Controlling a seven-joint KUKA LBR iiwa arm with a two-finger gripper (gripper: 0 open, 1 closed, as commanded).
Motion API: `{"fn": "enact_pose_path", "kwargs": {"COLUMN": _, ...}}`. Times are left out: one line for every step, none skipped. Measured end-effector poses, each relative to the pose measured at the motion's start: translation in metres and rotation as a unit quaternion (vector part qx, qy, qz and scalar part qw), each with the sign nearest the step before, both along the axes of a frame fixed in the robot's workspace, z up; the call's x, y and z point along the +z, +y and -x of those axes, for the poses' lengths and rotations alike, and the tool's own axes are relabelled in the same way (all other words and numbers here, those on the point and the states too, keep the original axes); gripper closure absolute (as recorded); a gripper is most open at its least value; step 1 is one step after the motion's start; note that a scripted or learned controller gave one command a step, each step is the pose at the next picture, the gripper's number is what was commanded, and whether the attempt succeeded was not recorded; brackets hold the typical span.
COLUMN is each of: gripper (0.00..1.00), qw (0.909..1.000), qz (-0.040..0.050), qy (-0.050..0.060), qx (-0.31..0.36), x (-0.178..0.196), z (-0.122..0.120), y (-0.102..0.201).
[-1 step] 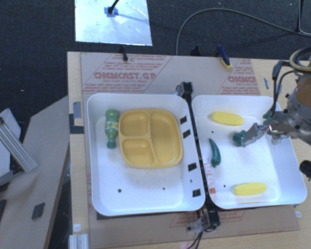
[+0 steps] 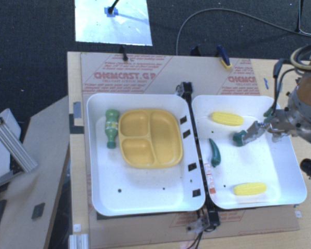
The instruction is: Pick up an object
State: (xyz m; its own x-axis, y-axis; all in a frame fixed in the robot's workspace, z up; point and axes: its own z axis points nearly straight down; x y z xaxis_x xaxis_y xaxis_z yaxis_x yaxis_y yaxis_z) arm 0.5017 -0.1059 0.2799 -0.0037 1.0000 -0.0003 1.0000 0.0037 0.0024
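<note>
Clamps [image 2: 224,56], cable [image 2: 217,13], metal sheet [image 2: 113,14]

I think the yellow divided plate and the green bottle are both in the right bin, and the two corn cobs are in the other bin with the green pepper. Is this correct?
Not quite. The camera view shows the yellow divided plate and the green bottle in the left bin, not the right one. The two corn cobs do share the other bin with the green pepper.

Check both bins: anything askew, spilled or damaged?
Nothing stands out. The green bottle lies on its side beside the yellow divided plate in the left bin. Two corn cobs and a green pepper lie loose in the right bin.
</note>
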Motion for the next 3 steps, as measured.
{"fn": "enact_pose_path", "kwargs": {"gripper": 0.0, "qw": 1.0, "qz": -0.0004, "qy": 0.002, "qx": -0.001, "x": -0.043, "z": 0.002, "y": 0.005}}
{"fn": "enact_pose_path", "kwargs": {"gripper": 0.0, "qw": 1.0, "qz": -0.0007, "qy": 0.003, "qx": -0.001, "x": -0.102, "z": -0.006, "y": 0.008}}
{"fn": "enact_pose_path", "kwargs": {"gripper": 0.0, "qw": 1.0, "qz": -0.001, "qy": 0.003, "qx": -0.001, "x": -0.163, "z": -0.006, "y": 0.015}}
